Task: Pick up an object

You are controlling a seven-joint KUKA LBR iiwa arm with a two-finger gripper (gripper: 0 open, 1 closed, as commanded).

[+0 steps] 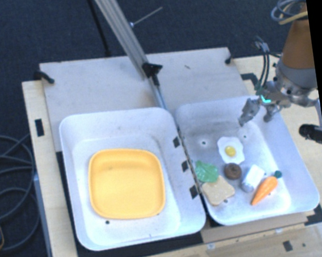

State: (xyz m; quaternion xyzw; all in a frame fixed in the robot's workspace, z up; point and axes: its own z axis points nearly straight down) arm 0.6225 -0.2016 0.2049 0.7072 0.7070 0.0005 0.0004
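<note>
So, toy food sits in the right bin, all below-left of the claw: fried egg closest, then choc donut, white block and carrot touching it, toast w/ green leafy bit by the bin's left wall. Claw hangs over the bin's upper right part, fingers apart, nothing btwn them. Nothing lies btwn claw and egg. Left bin, well away to claw's left, has a yellow plate. Slanted metal rod stands behind the bins.
</note>
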